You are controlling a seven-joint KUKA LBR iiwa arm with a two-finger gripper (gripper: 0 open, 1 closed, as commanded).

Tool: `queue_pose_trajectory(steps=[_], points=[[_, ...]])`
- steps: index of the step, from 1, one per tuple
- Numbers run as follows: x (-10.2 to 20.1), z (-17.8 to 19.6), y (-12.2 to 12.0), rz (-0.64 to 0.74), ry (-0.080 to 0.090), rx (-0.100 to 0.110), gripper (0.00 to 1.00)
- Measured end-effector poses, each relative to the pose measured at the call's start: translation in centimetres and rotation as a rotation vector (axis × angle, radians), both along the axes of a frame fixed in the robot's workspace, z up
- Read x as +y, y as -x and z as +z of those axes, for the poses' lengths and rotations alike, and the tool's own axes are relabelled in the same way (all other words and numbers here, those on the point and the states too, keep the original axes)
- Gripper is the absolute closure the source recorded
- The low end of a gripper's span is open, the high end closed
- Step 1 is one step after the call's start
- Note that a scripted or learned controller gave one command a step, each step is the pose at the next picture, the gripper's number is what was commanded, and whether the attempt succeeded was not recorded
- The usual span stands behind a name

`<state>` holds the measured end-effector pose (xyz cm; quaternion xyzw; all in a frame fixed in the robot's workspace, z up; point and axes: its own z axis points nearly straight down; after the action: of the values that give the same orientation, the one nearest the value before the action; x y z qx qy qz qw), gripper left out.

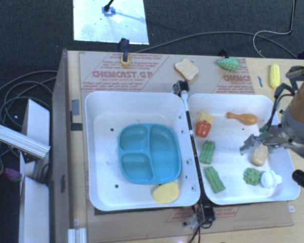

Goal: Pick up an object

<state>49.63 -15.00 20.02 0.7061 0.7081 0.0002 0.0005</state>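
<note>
A: Since the gripper [254, 145] sits low in the right bin [233, 101], nearest candidate is the beige bread-like piece [259, 155] just beside its fingers, toward the bin's right wall.

B: State of the claw?

A: Dark fingers look parted, splayed toward the left of the beige piece. Nothing visible between them. I judge it open, not holding.

B: Handling estimate for the beige piece?

A: Likely hollow plastic play food: light, stiff, smooth skin, so somewhat slippery. Not fragile. Rounded ends would squirt out; best taken across its narrow middle, fingers on the two long flanks.

B: Neighbours in the way?

A: Green broccoli-like piece [252, 176] and a white knobbly piece [269, 178] lie just below it, close together. A finger coming down on that side could nudge them. Drumstick [241, 117] is well apart, up the bin. Two green pieces [207, 152] [214, 179] and a red pepper [202, 129] lie along the divider.

B: Left bin?

A: Left bin [106, 105] carries a blue divided tray [149, 153] with a yellow piece [166, 192] at its lower edge. Not in reach of this pose.
</note>
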Motion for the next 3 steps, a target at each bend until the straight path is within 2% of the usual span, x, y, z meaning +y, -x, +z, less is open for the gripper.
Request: queue_pose_trajectory(steps=[1, 2, 3], points=[[6.3, -11.2, -6.1, 0.001, -0.002, -0.007, 0.00], [3.8, -11.0, -10.2, 0.002, 0.001, -0.012, 0.00], [6.2, -11.4, -11.6, -0.002, 0.003, -0.003, 0.00]])
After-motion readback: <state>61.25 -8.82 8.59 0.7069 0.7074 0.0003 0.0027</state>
